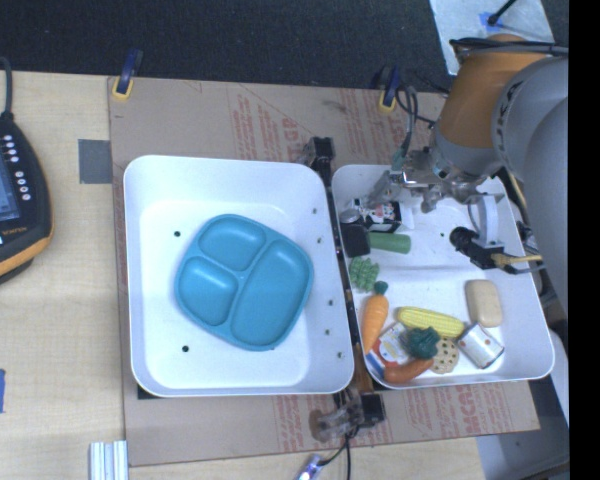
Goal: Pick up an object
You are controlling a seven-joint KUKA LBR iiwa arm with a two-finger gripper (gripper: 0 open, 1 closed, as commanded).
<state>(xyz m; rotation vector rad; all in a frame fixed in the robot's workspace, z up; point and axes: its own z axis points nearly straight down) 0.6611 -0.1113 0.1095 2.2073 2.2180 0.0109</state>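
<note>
Gripper [378, 211], finger state indiscernible, low at far left of the right bin [525, 303] above a green cylinder [389, 242]; crowding by the bin wall risks a missed grasp

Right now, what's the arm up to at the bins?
The arm reaches in over the right bin, with its gripper low at the bin's far left corner, by a green piece. Nothing shows between its fingers, so no pick is confirmed. Carrot, corn, a can and other toy food lie along the near side. The left bin holds a blue plate.
</note>
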